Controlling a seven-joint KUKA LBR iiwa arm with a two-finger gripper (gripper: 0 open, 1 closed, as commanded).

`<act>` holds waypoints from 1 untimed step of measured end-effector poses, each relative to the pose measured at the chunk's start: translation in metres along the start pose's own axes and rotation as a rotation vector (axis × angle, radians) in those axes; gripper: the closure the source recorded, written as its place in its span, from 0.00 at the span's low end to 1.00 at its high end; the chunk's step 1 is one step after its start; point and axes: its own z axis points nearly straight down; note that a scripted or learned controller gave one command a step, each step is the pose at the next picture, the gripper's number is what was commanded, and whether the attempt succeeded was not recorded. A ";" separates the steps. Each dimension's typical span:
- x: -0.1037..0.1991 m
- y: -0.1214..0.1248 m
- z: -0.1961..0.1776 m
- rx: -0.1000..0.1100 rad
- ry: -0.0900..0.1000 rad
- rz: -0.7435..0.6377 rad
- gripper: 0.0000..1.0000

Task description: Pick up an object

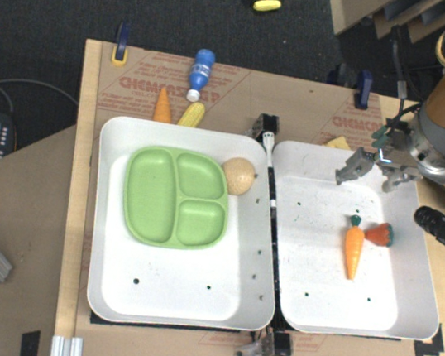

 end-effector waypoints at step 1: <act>-0.061 -0.018 0.079 0.009 0.000 0.006 0.00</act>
